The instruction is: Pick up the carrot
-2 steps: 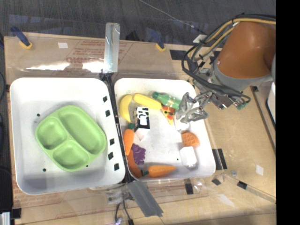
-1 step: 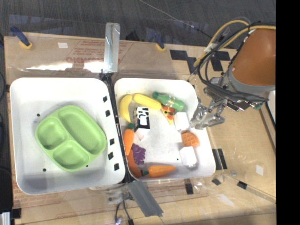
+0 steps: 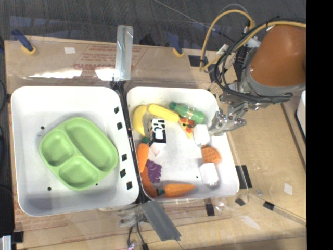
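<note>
Camera view: carrot [image 3: 177,189] well apart from jaws

A robotics lab, set up for pick-and-place trials.

A wooden table [image 3: 270,155] carries two shallow white bins side by side, the left bin [image 3: 21,155] and the right bin [image 3: 223,184], fixed in place under clear sheeting held by black tape marks [image 3: 245,177]. A grey industrial arm [image 3: 270,85] with an orange band [image 3: 278,53] reaches in from the right, with yellow and black cables [image 3: 223,30] looping off it. The right bin is filled with plastic toy food [image 3: 164,111], the left holds a green divided plate [image 3: 78,152]: test props, not real groceries. Dark carpet [image 3: 78,4] lies beyond the table.
</note>
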Action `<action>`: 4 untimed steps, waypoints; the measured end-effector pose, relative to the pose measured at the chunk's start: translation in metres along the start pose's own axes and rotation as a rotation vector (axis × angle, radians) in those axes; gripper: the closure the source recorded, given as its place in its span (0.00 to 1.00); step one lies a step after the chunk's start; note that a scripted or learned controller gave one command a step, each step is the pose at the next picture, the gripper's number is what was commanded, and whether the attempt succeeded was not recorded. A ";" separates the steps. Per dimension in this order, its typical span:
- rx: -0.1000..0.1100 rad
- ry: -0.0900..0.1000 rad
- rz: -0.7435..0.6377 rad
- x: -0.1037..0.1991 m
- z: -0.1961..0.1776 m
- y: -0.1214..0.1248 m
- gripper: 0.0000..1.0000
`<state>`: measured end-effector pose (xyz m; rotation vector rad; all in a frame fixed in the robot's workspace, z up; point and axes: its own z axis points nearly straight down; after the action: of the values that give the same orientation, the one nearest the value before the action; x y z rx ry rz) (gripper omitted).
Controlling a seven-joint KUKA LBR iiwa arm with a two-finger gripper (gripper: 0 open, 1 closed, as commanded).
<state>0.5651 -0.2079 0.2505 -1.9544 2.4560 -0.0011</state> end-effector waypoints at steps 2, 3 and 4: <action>-0.001 -0.001 -0.653 -0.047 -0.022 -0.084 1.00; 0.000 -0.002 -0.866 -0.110 -0.041 -0.070 1.00; 0.001 -0.004 -1.356 -0.154 -0.047 -0.048 1.00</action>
<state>0.6461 -0.0691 0.2983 -3.0604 0.6872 -0.0010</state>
